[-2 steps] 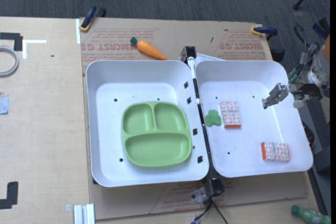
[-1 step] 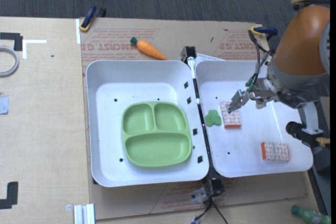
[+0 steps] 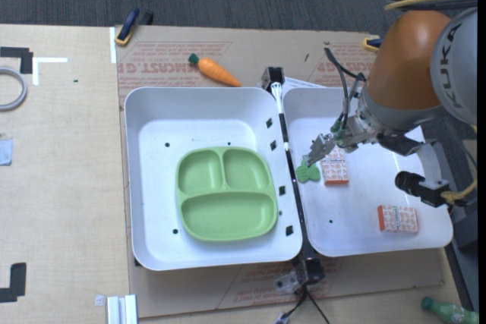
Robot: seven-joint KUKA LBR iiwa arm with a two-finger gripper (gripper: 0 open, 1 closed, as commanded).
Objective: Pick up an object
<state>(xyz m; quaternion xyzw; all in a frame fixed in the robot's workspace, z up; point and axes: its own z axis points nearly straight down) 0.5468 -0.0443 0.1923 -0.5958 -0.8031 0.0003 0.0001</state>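
In the right bin (image 3: 425, 186), the gripper (image 3: 323, 148) is being held over a small box (image 3: 335, 169); its grip cannot be told, and the green piece (image 3: 307, 173) just beside risks being snagged.

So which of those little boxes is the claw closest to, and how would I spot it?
Look at the right white bin. Two small orange-and-white boxes lie in it; the one you want is nearer the divider between the bins, just under the claw. Unlike the other box, it has a small green piece right beside it.
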